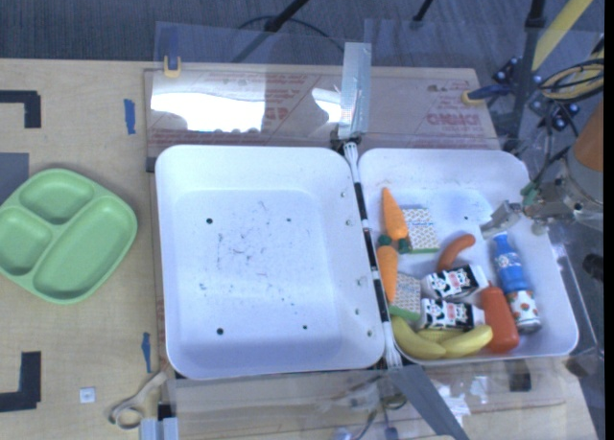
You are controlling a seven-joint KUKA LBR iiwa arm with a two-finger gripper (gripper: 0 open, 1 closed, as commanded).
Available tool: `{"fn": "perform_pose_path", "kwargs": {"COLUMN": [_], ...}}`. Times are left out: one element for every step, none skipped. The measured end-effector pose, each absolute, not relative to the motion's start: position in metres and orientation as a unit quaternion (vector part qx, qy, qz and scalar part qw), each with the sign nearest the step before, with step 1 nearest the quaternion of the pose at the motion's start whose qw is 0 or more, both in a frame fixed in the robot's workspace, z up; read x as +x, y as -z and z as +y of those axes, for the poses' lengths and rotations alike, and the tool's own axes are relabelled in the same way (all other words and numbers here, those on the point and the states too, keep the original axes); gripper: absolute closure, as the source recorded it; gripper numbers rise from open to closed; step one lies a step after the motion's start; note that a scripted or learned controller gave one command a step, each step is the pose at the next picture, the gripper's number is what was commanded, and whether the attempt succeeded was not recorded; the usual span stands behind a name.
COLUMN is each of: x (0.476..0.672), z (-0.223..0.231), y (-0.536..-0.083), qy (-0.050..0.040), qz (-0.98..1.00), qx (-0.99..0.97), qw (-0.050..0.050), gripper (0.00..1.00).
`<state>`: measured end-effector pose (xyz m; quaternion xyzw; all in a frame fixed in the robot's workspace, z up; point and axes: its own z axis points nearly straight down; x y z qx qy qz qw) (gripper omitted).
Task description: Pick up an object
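I see the bench [77, 93] from above, with the two white bins side by side on it. The left bin [259, 256] is the bigger shape in my view, its floor bare and scuffed. The right bin [451, 174] holds all the objects, crowded toward its near and middle parts.

On the bench, well left of the bins, lies a green divided plate [65, 234].

The arm comes in at the right edge, and the gripper [526, 210] hangs over the right bin's far right part, just above the top of a blue bottle [509, 268]. From this slant I cannot tell how it is set or whether it touches the bottle; nothing is visibly held.

Candidates for pickup: a yellow banana [443, 342] along the near wall, an orange-red block [499, 318] touching its right end, and a small can [525, 311] beside the bottle's base. Two cow-print cartons [451, 299] sit stacked in the middle. A sausage [455, 249] lies tilted above them. Two carrots [392, 220] run down the left wall, one behind the other, next to patterned cloth [418, 227].
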<state>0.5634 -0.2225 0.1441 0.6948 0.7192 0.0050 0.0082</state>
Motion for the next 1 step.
{"fn": "perform_pose_path", "kwargs": {"x": [0.5641], "z": [-0.2250], "y": [-0.1552], "qy": [-0.0051], "qz": [0.718], "qx": [0.696], "qw": [0.012], "gripper": [1.00]}}
